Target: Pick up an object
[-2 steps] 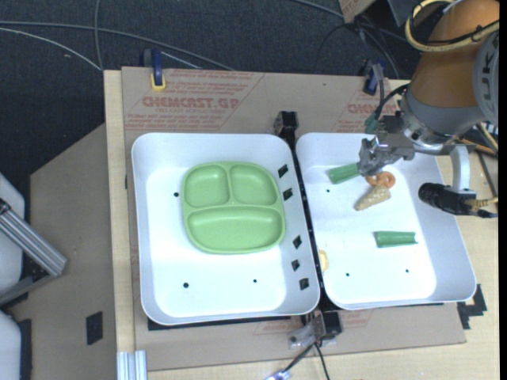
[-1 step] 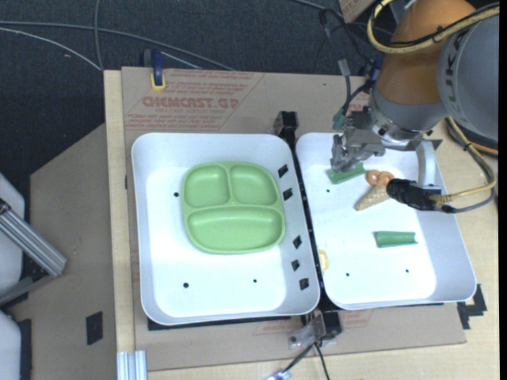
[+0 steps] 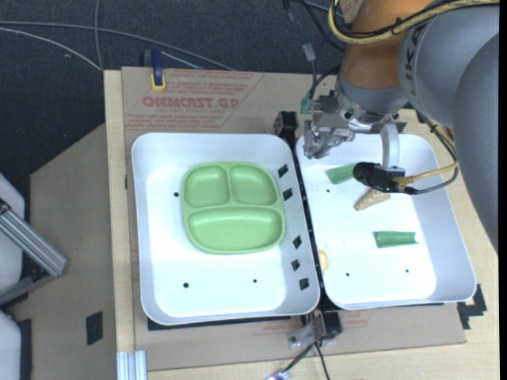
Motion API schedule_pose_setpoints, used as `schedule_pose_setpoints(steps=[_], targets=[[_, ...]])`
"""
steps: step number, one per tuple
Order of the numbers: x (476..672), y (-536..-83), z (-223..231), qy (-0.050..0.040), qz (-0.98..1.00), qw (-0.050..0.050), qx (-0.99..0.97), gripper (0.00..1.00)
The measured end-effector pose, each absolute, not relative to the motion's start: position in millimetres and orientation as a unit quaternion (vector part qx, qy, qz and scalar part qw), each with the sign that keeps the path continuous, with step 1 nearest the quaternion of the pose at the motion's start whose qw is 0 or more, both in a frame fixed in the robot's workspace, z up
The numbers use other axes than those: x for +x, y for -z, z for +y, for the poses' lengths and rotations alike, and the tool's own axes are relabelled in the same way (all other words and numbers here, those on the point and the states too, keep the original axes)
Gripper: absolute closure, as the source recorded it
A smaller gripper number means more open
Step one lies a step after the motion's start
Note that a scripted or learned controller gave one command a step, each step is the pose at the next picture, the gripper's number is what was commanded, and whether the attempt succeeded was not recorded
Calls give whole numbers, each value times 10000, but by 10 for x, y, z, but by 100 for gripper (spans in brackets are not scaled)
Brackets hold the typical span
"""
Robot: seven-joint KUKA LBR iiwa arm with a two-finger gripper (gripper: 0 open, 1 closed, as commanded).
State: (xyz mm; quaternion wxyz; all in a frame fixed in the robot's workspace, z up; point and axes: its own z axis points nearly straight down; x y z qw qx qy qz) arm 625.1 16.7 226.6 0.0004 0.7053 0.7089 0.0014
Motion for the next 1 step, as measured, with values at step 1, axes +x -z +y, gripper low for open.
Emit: schedule_pose_setpoints(steps=[1], targets=[[6441, -2365, 651, -20, 7091, 3, 7051, 100]])
